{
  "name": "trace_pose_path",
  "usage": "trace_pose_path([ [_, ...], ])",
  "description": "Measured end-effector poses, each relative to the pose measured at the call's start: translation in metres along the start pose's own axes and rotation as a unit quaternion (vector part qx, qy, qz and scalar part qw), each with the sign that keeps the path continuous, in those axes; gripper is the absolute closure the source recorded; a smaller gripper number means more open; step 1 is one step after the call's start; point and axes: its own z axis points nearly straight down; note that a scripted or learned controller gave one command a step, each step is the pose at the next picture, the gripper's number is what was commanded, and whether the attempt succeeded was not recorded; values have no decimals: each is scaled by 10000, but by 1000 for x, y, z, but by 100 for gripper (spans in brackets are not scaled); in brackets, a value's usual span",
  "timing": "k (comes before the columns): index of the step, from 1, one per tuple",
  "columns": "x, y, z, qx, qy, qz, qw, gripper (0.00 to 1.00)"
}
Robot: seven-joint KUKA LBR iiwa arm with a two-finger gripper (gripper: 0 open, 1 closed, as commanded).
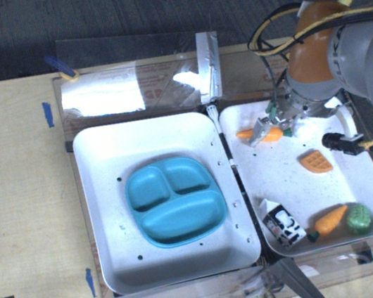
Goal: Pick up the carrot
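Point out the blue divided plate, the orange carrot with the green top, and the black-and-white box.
Blue divided plastic plate (175, 200): camera view, ridge between compartments.
Orange carrot with green leafy top (331, 220): camera view, orange body.
Black-and-white box (283, 225): camera view, top face.

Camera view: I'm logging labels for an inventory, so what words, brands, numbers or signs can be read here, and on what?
None can be read.
The black-and-white packet in the right bin bears markings, too small and blurred to read.
The brown board behind the bins has faint reddish print, also illegible.
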Motion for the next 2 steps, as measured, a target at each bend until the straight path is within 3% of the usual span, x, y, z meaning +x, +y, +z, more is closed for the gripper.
trace_pose_path([
  [1,0,0,-9,13,0,-8,10000,100],
  [2,64,25,-99,0,6,1229,9924,100],
])
